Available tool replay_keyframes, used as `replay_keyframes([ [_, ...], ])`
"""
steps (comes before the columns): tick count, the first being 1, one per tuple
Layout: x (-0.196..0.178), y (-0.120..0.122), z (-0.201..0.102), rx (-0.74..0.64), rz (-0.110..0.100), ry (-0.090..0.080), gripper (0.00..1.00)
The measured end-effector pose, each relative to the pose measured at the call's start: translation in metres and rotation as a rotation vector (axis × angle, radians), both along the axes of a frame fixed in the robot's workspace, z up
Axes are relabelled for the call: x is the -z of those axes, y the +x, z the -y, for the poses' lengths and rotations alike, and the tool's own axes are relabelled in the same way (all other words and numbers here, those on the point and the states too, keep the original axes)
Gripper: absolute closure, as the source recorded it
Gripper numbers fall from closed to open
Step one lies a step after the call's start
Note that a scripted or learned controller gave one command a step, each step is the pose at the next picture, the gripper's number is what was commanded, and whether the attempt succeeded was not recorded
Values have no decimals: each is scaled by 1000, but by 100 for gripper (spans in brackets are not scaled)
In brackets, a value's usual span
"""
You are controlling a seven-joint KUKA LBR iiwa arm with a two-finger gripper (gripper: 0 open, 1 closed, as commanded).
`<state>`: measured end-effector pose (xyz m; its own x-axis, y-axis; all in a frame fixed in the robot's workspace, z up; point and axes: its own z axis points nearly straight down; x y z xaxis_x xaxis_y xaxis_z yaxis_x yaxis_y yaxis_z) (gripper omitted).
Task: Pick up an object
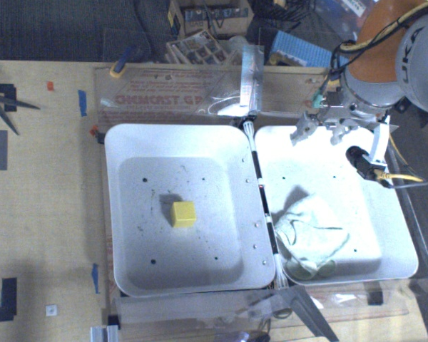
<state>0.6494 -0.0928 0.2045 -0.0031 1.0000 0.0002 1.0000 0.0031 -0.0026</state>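
Jaws: I am seeing them hanging apart, gripping nothing, over the right bin's far edge. Yellow block: sitting mid-floor in the left bin. White cloth: lying crumpled in the right bin.

Faded red lettering runs along the clear plastic sheet lying on the desk behind the left bin, at the upper middle of the frame; it is too blurred to read for certain. On the grey arm at the upper right, dark letters "UK" show.
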Motion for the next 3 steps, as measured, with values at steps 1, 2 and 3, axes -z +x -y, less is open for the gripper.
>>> replay_keyframes([
  [1, -9, 1, 0, -1, 1, -1, 100],
  [2, 101, -13, 5, -292, 0, 1, 100],
  [3, 62, -21, 36, -442, 7, -2, 100],
])
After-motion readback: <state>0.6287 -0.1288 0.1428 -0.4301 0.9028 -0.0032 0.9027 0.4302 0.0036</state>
